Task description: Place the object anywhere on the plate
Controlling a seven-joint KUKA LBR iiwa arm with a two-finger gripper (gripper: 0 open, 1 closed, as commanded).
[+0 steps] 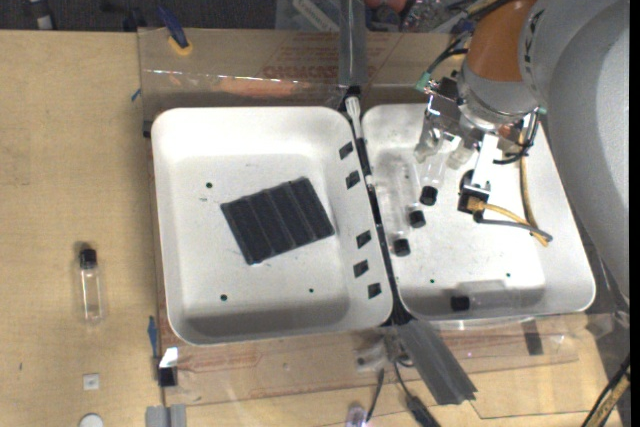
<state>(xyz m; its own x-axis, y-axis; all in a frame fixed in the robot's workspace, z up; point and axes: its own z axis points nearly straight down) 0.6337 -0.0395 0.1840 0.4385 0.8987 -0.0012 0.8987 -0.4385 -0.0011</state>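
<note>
Camera view has my two-finger gripper [425,177] low over the right white bin's [560,285] far-left corner, its grip unreadable and the object unidentifiable from here, while the dark ribbed rectangular plate [277,219] in the left white bin [180,315] lies bare, so placing remains undone.

Evenly and brightly lit from overhead. Mild glare on two shallow white plastic bins [180,145], washing out rim detail. Soft, short shadows beneath dark ribbed rectangular plate [277,219]. Large grey robot arm [590,95] at right slightly blurred, close to lens. Low resolution, faint grain throughout.
</note>
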